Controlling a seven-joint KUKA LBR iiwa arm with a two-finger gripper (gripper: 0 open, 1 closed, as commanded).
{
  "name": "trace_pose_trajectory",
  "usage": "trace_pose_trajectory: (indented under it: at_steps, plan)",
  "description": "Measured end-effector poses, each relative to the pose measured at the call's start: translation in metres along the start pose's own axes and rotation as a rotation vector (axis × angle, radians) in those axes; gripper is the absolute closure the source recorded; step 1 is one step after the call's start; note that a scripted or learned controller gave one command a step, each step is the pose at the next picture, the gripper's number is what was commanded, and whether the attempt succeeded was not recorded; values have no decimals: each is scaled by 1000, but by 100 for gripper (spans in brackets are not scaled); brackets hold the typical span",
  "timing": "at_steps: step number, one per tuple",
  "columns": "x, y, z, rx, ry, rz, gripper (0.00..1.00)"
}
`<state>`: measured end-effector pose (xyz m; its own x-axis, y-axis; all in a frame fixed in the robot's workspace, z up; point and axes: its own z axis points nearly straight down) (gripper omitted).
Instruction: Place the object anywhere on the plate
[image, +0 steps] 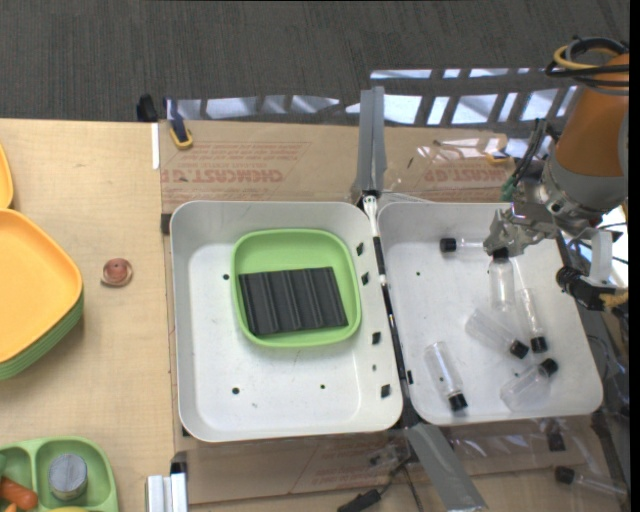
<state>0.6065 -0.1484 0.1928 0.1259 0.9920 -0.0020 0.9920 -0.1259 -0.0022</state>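
The green plate (295, 250) with its dark ridged mat sits left of the clear vials (500, 285), which look light, slick, hard and best taken mid-barrel, one directly under the claw (500, 243), whose grip I cannot tell.

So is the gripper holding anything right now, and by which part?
Cannot be told. The gripper sits in the right white bin just above the upper end of a clear plastic vial, but a grip on it isn't visible.

Orange plates (35, 285) stacked far left; a small red knob (117, 271) beside them — a green divided tray (55, 478) below.
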Motion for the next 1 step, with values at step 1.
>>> trace_pose_trajectory:
  at_steps: [1]
  plan:
    - [-28,-53,82,1,2,-116,100]
